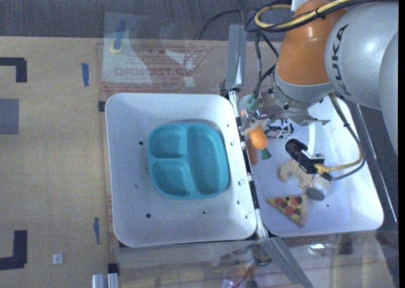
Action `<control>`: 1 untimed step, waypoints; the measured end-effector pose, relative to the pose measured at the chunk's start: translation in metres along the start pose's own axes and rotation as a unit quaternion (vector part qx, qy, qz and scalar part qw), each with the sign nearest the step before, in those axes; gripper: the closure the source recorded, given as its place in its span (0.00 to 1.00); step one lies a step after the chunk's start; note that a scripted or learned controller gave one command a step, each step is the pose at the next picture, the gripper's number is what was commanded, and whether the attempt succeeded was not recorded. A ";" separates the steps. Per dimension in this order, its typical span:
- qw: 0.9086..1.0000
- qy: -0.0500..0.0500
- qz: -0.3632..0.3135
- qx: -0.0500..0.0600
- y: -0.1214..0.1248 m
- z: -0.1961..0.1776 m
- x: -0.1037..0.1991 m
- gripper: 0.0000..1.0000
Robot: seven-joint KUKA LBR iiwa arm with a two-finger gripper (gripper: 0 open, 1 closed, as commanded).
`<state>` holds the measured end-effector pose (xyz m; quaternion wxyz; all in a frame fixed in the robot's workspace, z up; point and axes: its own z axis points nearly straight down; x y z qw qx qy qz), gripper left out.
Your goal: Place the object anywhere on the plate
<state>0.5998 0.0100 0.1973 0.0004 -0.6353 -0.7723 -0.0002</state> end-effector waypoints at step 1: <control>1.000 0.000 0.011 0.001 0.008 0.013 0.054 1.00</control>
